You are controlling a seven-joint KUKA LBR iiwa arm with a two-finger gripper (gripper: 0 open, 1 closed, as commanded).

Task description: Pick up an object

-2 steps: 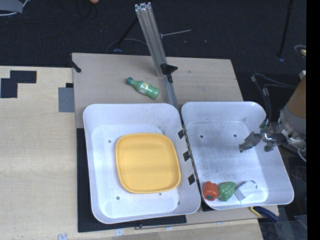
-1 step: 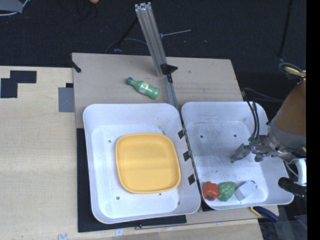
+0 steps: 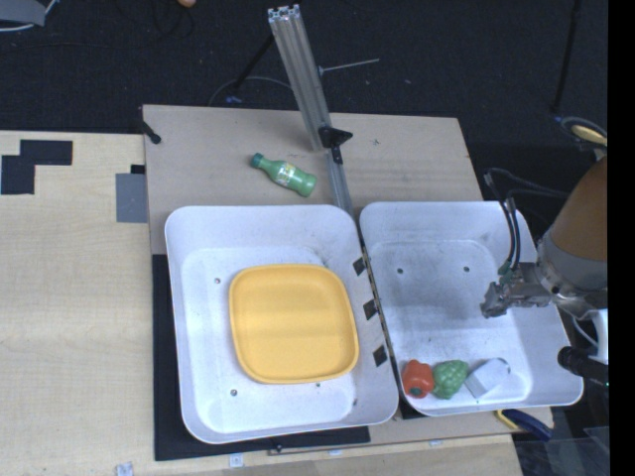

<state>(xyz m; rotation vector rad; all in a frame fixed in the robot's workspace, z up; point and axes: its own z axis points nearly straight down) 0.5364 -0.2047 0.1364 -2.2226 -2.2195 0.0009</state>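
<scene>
- Right bin (image 3: pixel 437 228): landmark.
- Pincer (image 3: pixel 499 298): over its right side; whether spread or pressed together cannot be told.
- Red object (image 3: pixel 417 378), green object (image 3: pixel 449 377), white object (image 3: pixel 488 377): along its near wall.

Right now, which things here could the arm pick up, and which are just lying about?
For the job:
yellow plate, left bin
red item, right bin
green item, right bin
white item, right bin
gripper

Lying about:
green bottle, on the bench
metal rail
</scene>
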